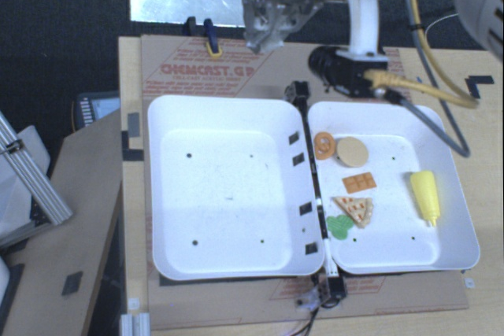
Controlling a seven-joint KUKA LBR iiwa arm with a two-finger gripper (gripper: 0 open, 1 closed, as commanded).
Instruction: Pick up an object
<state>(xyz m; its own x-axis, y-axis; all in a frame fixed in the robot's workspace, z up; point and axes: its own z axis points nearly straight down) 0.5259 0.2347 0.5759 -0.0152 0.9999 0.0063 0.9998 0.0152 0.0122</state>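
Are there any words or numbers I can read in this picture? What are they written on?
"CHEMCAST. G P" is how it seems to read, in red letters on the brown cardboard sheet behind the left bin; the last letters are blurred.
Smaller red print repeats in rows above and below it on the same sheet, too small to read.
More red print on the cardboard at the front edge, too small to read.

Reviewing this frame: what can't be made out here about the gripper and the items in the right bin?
- Gripper: blurred and dim at the camera view's top; finger state unreadable.
- Arm: cut off by the top edge.
- Green item: partly covered by the pizza slice; its shape is unclear.
- Round tan item and orange ring: too small to identify, or to tell whether they touch.
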